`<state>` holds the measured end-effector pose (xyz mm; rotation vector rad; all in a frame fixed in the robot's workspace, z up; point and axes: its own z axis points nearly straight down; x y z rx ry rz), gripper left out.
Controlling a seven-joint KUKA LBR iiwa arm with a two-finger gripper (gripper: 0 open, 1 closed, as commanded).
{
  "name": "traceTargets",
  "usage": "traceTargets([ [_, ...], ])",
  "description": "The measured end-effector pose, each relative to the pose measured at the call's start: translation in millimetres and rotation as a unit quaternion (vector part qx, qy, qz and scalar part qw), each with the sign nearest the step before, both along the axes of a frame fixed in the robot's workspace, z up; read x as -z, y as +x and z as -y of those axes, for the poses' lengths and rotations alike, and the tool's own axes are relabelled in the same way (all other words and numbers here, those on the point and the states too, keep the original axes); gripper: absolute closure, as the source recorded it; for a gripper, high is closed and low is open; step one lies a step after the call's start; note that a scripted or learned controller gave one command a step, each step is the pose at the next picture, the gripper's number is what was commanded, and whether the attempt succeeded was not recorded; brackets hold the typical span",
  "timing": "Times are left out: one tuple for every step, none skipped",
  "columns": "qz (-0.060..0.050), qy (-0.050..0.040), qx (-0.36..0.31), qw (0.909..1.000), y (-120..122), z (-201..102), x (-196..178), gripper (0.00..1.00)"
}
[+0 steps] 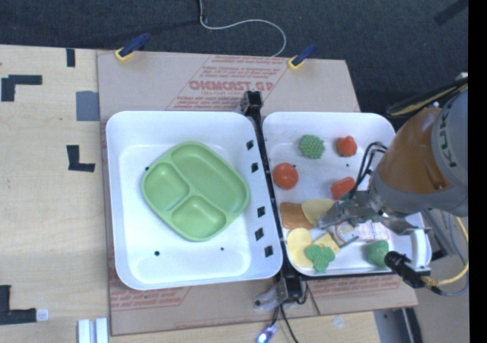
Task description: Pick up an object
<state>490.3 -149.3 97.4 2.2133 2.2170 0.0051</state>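
Gripper, lower right, sits among yellow slices; whether it grasps anything, I cannot tell. Cardboard print is unreadable.

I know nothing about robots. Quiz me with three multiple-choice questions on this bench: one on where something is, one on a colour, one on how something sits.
1. Which bin holds the divided plate?
A. left bin
B. right bin
C. neither

2. What colour is that plate?
A. white
B. orange
C. green

3. Where is the end effector?
A. above the left bin
B. low among the toy foods in the right bin
C. outside both bins

Answers:
1 A, the plate lies flat in the left bin.
2 C, it is pale green.
3 B, it sits by the yellow pieces in that bin's near half.
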Motion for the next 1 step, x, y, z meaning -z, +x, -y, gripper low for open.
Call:
traceTargets([
  [-0.004,0.0019,0.0,1.0,-5.0,-0.3,-60.1,1.0],
])
